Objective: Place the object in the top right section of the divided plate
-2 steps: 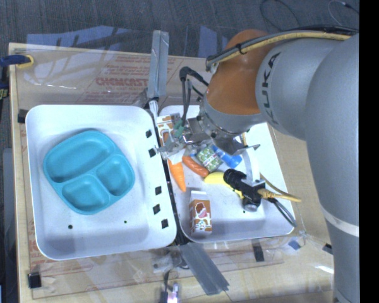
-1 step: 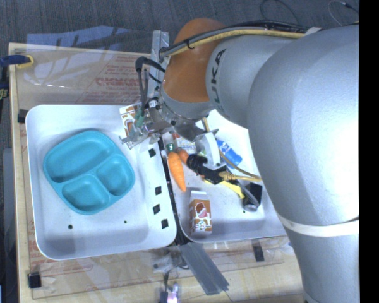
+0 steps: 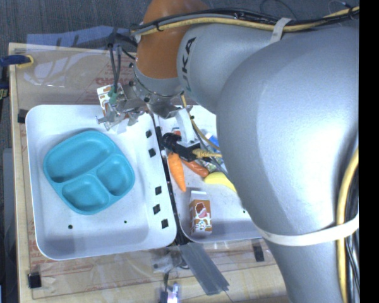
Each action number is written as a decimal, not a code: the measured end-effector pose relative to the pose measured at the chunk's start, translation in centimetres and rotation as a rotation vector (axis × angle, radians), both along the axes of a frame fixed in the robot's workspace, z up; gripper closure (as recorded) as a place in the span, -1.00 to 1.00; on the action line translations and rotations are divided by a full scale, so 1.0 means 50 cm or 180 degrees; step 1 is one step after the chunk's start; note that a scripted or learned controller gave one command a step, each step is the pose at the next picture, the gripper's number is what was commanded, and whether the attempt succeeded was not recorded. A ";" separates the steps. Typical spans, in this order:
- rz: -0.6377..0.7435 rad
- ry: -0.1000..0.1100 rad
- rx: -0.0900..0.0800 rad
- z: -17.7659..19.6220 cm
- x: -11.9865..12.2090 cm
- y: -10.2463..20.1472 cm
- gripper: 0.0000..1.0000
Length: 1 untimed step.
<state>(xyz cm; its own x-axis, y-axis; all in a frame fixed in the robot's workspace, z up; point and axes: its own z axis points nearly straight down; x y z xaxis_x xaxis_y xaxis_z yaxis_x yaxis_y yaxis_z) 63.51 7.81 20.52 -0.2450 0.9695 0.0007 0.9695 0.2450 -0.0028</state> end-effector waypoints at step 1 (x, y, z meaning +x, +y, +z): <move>0.0455 0.0012 0.0000 0.007 -0.034 0.123 1.00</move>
<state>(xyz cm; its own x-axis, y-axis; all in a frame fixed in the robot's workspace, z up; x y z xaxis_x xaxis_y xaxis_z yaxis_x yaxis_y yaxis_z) 61.81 13.94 20.85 -0.3804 0.9248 0.0018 0.9248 0.3804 -0.0065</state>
